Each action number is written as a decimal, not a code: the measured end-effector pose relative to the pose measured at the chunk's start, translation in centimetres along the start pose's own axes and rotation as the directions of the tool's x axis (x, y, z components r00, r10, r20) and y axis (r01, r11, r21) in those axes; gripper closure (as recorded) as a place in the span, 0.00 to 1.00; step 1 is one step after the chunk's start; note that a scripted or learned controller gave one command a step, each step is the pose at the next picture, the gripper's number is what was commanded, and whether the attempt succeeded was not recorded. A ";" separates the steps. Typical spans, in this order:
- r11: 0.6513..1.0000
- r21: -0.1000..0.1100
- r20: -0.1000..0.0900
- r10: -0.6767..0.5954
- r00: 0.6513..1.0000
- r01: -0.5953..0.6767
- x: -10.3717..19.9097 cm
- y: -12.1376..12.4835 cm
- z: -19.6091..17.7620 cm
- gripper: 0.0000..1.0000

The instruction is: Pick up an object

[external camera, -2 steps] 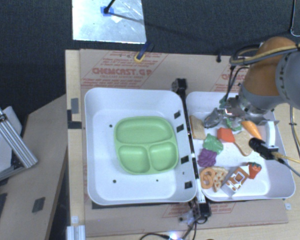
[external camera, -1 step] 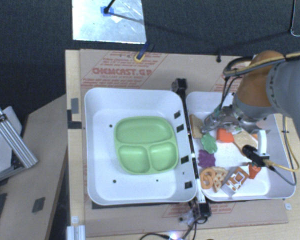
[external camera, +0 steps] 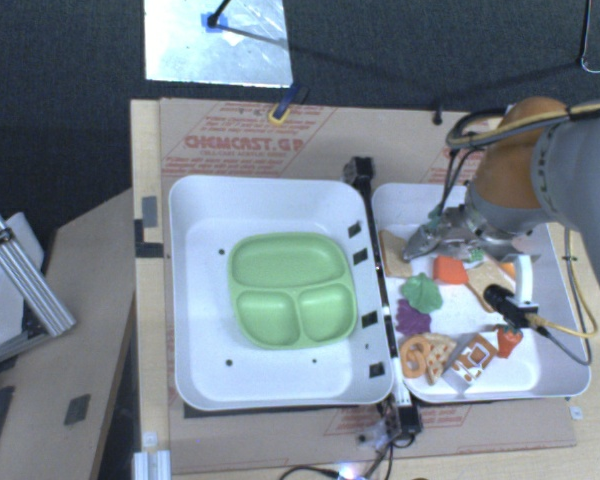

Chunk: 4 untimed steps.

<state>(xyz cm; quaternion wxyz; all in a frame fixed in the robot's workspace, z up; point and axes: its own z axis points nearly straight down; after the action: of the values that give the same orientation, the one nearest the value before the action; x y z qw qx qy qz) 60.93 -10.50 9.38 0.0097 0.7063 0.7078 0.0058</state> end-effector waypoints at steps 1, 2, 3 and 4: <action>1.000 -0.010 0.005 0.000 1.000 0.000 -0.2 0.2 -1.2 1.00; 1.000 0.016 -0.005 -0.001 1.000 0.002 -0.5 0.9 -5.7 1.00; 1.000 0.015 -0.005 -0.003 1.000 0.003 -0.2 1.8 -10.3 1.00; 1.000 0.018 -0.005 -0.003 1.000 0.003 -0.2 1.9 -13.2 1.00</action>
<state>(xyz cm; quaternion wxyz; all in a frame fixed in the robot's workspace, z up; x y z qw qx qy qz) 62.57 -10.61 22.62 0.0015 0.7055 0.7087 0.0014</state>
